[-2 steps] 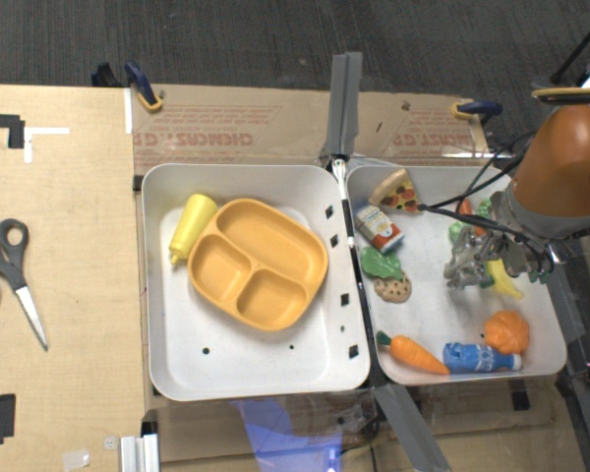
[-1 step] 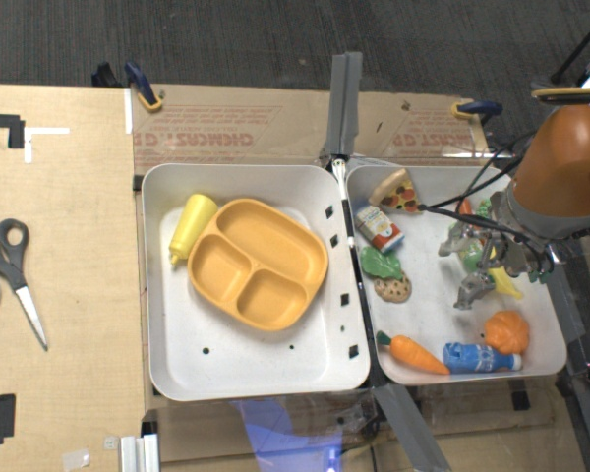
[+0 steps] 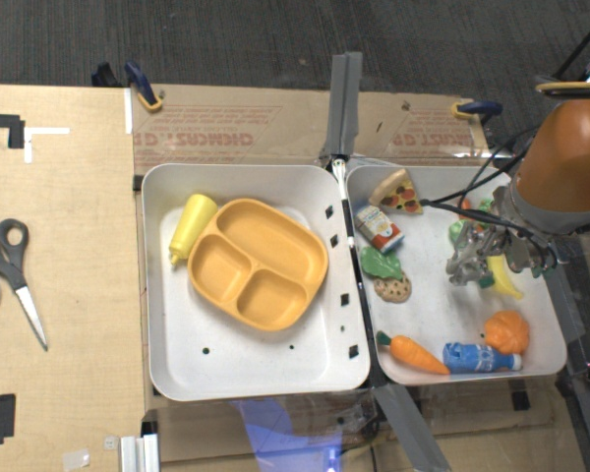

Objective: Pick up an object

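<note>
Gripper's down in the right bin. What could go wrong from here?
1. The gripper sits in a cluster: a banana and green toy lie close by, so it may nudge or catch the wrong item.
2. Dark cables trail across that spot and could snag.
3. The orange looks round; it could roll if bumped.
</note>
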{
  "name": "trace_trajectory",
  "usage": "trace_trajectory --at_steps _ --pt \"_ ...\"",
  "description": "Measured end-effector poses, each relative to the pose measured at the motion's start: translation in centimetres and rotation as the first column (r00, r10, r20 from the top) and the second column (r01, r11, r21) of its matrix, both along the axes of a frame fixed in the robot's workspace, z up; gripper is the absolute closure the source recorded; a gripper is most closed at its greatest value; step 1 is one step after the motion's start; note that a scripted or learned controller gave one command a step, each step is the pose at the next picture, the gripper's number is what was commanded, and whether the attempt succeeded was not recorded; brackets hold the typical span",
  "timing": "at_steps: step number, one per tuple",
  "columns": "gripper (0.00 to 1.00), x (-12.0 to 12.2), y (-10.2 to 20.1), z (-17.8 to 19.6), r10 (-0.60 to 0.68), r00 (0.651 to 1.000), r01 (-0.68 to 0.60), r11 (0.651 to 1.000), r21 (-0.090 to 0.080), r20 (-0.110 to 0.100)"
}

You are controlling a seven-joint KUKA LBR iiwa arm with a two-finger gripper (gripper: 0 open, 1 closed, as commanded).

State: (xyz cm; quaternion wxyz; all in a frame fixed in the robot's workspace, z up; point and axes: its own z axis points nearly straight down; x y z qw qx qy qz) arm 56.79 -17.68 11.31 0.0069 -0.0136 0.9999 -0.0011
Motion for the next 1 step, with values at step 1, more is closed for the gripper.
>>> trace_trajectory --at_steps 1 --pt "0.0 0.01 0.02 0.0 0.0 1.0 0.0 1.0 0.0 0.0"
